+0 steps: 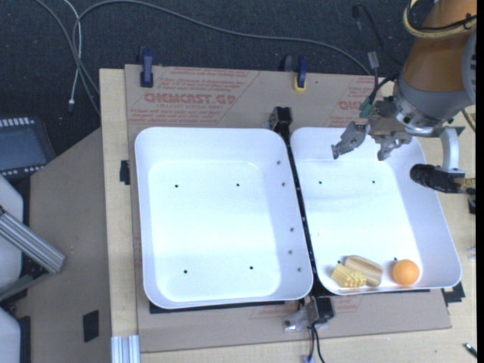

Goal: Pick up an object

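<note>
Orange ball [406, 271] | right bin [423, 203] near corner | well apart from hand [365, 147]

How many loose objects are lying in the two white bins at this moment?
3, all in the right bin at its near edge: an orange ball, a tan roll-shaped piece, and a yellow corn-like piece touching it. Nothing seems hidden.

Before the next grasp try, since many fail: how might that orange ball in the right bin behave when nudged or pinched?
The orange ball looks round and smooth, so it would probably roll along the right bin floor if nudged. It may slip from a pinch.
</note>
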Tool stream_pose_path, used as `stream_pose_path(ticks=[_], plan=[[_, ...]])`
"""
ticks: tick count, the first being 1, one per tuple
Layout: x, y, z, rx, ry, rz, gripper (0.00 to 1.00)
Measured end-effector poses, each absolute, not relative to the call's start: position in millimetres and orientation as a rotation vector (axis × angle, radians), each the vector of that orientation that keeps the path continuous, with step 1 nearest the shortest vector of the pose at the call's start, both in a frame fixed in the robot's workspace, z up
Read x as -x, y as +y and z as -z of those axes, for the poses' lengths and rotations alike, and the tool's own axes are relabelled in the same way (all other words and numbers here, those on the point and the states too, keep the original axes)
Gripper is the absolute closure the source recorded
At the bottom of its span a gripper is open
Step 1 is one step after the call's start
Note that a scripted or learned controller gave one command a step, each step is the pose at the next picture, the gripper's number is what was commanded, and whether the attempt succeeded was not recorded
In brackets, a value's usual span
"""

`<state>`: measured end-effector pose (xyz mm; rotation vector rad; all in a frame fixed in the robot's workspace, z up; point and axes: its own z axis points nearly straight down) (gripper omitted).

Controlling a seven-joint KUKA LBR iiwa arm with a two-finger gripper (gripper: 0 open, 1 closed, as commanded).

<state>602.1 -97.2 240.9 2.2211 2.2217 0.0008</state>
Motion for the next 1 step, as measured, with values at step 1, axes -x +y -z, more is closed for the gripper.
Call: stream_pose_path(ticks=[1], plan=[[-602.4, -97.1, -251.7, -2.220, 2.221, -0.003, 1.00]])
